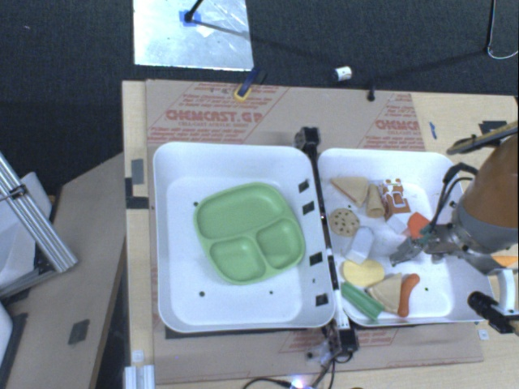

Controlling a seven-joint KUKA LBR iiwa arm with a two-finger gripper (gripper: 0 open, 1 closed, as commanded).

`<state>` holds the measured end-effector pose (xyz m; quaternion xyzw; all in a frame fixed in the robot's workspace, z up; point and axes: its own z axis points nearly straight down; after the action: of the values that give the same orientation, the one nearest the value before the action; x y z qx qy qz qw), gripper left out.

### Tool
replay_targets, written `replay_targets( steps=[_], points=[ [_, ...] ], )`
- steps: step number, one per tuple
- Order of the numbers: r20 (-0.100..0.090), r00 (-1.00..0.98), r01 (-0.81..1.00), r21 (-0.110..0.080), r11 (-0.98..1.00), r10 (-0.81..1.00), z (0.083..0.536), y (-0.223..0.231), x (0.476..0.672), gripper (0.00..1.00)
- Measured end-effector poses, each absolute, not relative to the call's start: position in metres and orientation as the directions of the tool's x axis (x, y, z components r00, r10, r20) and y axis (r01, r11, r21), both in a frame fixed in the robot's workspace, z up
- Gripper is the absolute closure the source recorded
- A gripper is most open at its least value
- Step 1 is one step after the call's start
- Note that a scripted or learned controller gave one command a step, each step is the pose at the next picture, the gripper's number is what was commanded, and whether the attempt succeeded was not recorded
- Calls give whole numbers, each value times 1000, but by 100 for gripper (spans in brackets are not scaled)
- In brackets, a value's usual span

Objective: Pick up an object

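Observation:
The right bin [438,165] holds several toy foods: a tan wedge [350,188], a cone [375,203], an orange and white box [395,194], a round cookie [345,220], a pale block [361,240], a yellow piece [362,273], a tan slice [388,292], a red sausage [408,293] and a green stick [360,301]. My gripper [404,254] reaches in from the right and hangs low over the bin's middle. It is just right of the pale block and above the sausage. An orange piece [417,224] lies right behind it. Nothing shows in its grasp.
The left bin [178,168] carries a green divided plate [247,232]. A black divider with clips [318,217] runs between the bins. The arm's orange band [496,186] and cables fill the right bin's right side. A metal sheet [192,23] lies beyond the bench.

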<state>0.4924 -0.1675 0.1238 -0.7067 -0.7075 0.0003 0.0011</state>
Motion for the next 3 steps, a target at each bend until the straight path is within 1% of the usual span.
replay_targets(
  steps=[1,2,3],
  points=[
    [1,-1,1000,-2,1,1000,82,-167,492,0],
    [-1,-1,1000,3,1,1000,95,-168,494,100],
    [-2,-3,1000,5,3,1000,139,-168,490,100]
  ],
)
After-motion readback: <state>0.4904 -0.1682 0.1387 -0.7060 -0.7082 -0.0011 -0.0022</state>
